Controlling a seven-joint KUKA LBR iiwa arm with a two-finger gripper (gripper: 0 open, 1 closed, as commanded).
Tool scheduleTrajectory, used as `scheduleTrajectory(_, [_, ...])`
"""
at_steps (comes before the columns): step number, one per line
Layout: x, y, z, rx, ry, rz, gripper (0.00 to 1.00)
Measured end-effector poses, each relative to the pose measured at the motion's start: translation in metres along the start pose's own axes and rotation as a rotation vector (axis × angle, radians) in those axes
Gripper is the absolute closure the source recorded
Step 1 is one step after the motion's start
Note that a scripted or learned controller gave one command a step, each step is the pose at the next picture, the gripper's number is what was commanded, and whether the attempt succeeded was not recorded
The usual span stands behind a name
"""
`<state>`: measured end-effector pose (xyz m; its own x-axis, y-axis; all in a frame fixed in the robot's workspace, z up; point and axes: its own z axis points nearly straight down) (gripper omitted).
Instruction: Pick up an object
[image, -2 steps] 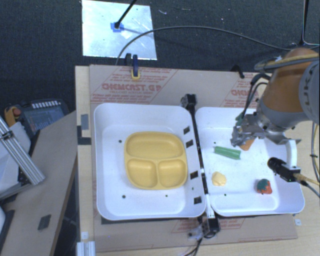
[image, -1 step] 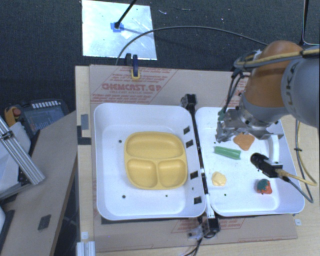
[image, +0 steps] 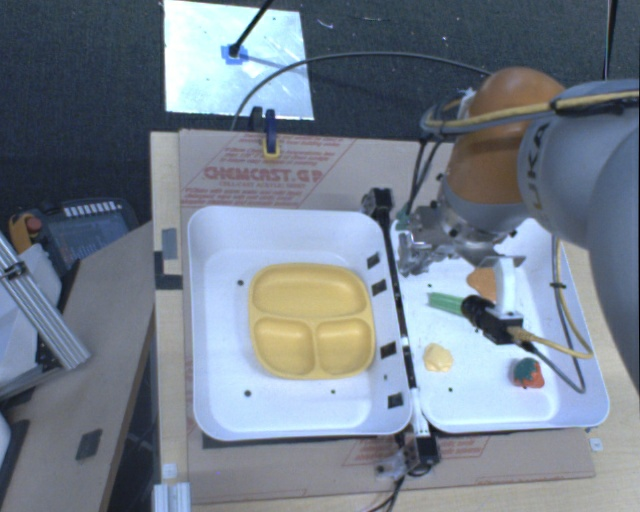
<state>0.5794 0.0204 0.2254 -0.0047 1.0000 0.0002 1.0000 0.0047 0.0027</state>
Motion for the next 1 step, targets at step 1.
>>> scheduleTrajectory(1, [0.0477,0.0089,-0.0053,0.0,0.001,0.0,1.0])
